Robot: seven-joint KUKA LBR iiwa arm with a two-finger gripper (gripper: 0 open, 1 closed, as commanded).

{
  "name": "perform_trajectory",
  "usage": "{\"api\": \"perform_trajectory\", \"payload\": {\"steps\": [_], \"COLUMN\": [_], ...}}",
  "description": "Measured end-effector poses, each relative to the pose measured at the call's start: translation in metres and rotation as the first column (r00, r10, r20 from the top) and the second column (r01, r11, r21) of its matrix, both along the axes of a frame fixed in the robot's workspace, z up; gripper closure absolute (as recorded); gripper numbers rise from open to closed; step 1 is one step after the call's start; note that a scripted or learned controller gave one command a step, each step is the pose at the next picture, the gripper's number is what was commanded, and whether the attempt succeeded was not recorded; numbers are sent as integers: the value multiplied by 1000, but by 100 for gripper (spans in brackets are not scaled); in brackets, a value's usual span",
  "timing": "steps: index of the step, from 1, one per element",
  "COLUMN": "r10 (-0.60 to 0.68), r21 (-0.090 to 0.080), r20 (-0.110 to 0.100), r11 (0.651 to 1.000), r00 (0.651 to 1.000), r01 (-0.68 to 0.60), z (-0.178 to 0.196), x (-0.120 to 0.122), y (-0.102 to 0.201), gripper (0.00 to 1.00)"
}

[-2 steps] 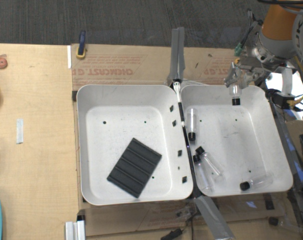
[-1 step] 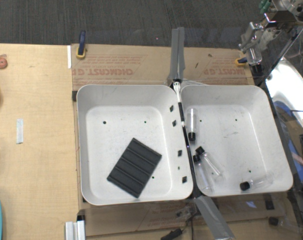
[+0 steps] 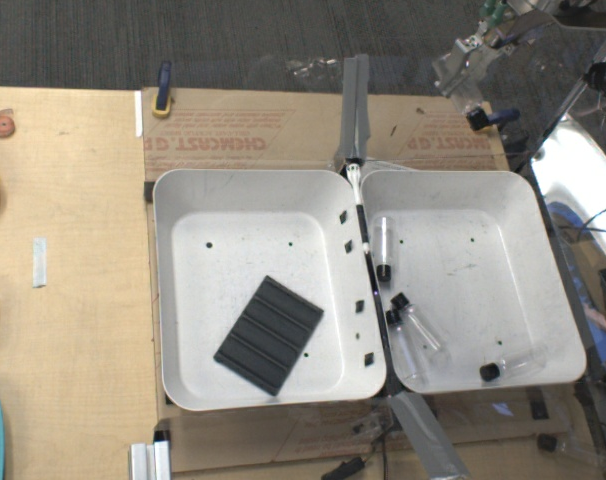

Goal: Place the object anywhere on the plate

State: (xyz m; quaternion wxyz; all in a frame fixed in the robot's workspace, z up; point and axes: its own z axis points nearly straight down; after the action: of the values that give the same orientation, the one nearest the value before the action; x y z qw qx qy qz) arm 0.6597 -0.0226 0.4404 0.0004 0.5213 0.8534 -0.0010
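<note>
Black ribbed plate [image 3: 270, 334], flat and slantwise in the left bin [image 3: 183, 208], toward its front; nothing lay on it. Right bin [image 3: 523, 218]: three clear tubes with black caps. One tube [image 3: 381, 250] lay along the left wall near the divider; a second [image 3: 413, 326] lay aslant below it, just beside the divider; a third [image 3: 508, 368] rested in the front right corner, cap toward the middle. Which of these the task meant as its object could not be told; all three were well apart from the plate, across the divider. Gripper [image 3: 483, 43]: at the top right, raised above and behind the right bin, over the brown cardboard [image 3: 243, 133] edge and the dark floor, apart from every tube. The jaws were too blurred and small to read, so their gap could not be told; nothing was seen between them. Arm entered from the upper right corner, wrist tilted down and leftward. Step judged: the very start, pick not yet made, nothing placed. Next move, as judged: descend into the right bin, align across a tube's narrow axis, and close. The two tubes by the divider offered little room on the wall side; the round, clear bodies would likely roll or slip.
</note>
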Motion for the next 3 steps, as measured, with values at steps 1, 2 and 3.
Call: {"api": "perform_trajectory", "payload": {"steps": [1,2,3], "r10": [478,642,715], "r21": [1,2,1], "r20": [0,0,1], "r11": [878,766,699], "r00": [878,766,699], "r01": [-478,-642,-715], "z": [0,0,0], "x": [0,-14,-27], "y": [63,125,252], "gripper": [100,100,100]}}
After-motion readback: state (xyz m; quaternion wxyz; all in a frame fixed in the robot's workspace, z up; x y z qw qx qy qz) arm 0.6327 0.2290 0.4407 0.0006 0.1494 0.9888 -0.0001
